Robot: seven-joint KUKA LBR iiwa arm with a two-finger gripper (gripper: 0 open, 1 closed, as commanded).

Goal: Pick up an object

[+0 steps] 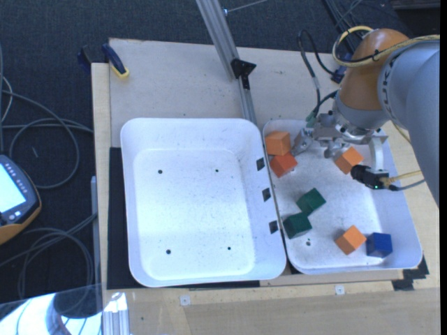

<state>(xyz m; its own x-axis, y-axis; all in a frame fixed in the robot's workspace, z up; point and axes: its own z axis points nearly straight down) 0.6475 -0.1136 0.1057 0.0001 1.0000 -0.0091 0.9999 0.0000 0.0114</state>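
You see the bench [174, 82] from above, with two shallow white bins side by side. The left bin [140, 138] shows only its white floor with a few small dark dots. The right bin [405, 236] holds all the small blocks.

The grey arm [419, 75] comes in from the right, with its orange band [367, 68] above the wrist. The gripper [328, 139] hangs low over the far part of the right bin. You cannot tell from this view how its fingers stand, because the wrist body covers them, and no block is visible between them.

Look at the blocks. One orange cube [277, 143] lies at the far left corner of the right bin, and a second, more red-orange cube [283, 164] is just beside it, touching or almost touching. Both are close to the left of the gripper. A third orange cube [348, 159] lies just to the right of the gripper, partly under the wrist. Two dark green blocks [311, 201] [297, 225] lie near each other in the middle of the bin, both turned at an angle. At the near right side, an orange cube [350, 239] lies just beside a blue cube [379, 244].

A grey metal rail [220, 30] crosses the bench at a slant and ends between the two bins. Black cables [42, 138] lie on the dark floor at the left.
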